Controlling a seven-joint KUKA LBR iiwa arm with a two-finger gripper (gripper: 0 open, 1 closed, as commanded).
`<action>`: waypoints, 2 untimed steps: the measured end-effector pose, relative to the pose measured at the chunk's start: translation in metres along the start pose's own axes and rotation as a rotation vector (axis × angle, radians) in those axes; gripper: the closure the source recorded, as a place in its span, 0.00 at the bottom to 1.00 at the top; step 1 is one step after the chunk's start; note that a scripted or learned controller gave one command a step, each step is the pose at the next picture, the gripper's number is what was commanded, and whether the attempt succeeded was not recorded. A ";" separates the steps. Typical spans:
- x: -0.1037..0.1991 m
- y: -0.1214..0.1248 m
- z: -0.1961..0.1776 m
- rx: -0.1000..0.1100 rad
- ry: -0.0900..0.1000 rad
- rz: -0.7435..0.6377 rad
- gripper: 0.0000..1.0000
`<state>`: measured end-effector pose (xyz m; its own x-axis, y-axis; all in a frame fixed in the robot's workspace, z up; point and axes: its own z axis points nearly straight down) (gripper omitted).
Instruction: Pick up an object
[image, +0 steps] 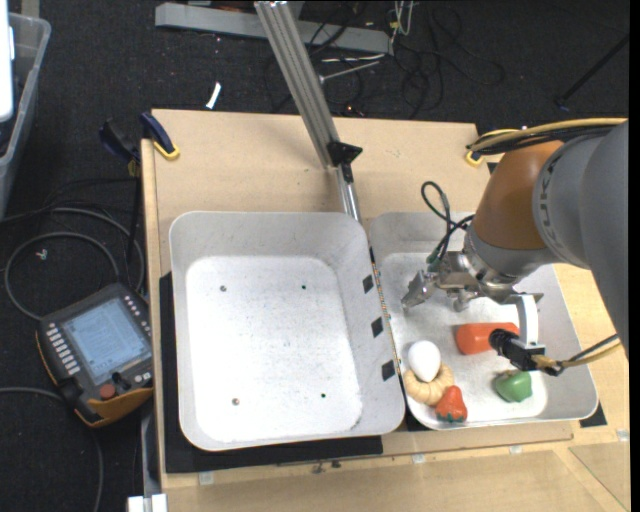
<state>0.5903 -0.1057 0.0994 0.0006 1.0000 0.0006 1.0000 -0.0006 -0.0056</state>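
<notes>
Gripper (425, 292) poised over right bin (575, 405), near its left wall; fingers' spread impossible to tell, nothing seen held. Below it, clustered toward the near rim: white egg (424, 358), tan pastry (428, 389), red strawberry (453, 404), orange block (476, 338), green toy (514, 386). Left bin (190, 300) wide open. No legible writing.

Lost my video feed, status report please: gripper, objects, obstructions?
Gripper low in right bin, fingers empty. White egg, orange block, green piece lie loose nearby. Cable loops behind wrist.
</notes>
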 end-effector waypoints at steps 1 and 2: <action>0.000 0.002 -0.014 -0.007 -0.001 0.000 1.00; -0.010 0.001 -0.070 -0.011 -0.002 0.001 1.00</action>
<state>0.5915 -0.1161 0.1690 0.0013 1.0000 -0.0017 1.0000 -0.0013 0.0057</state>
